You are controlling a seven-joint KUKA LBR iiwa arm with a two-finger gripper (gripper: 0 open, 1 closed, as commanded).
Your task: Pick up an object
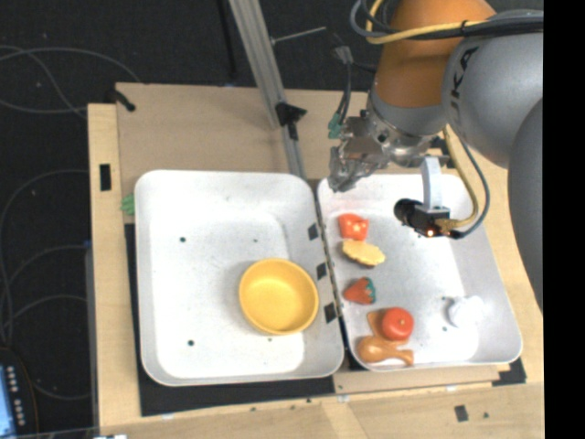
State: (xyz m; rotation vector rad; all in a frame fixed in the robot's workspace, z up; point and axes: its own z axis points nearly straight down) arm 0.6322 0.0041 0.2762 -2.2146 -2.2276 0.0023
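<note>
My gripper hangs over the far left corner of the right bin, just beyond a small red-orange piece. Nothing shows between its fingers. Down the bin's left side lie a pale yellow ridged piece, a red strawberry-like toy with a green top, a red tomato and a tan pear-shaped piece. A small white object rests near the bin's right side.
The left bin holds a yellow bowl near its front right. A slanted metal rail runs down to the divide between the bins. The grey arm and its orange band fill the upper right.
</note>
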